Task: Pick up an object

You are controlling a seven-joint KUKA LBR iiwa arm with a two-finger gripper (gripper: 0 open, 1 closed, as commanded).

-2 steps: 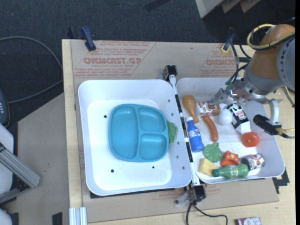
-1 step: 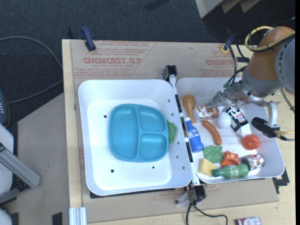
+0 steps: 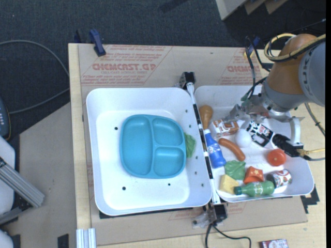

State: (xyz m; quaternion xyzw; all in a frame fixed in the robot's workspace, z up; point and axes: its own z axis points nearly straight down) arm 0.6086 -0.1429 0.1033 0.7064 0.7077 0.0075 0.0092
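My gripper hangs low over the far part of the right bin, below the grey wrist and orange band. Just beside it lie a small printed packet, a white ball and a black-and-white piece. Nearby are a red-brown sausage, a blue tube, a brown pear-like piece and a red tomato. I see nothing lifted from the bin.
The front of the right bin holds a green bottle, a yellow wedge, a green leaf, an orange piece and a small can. The left bin carries a blue divided plate with a green scrap beside it.
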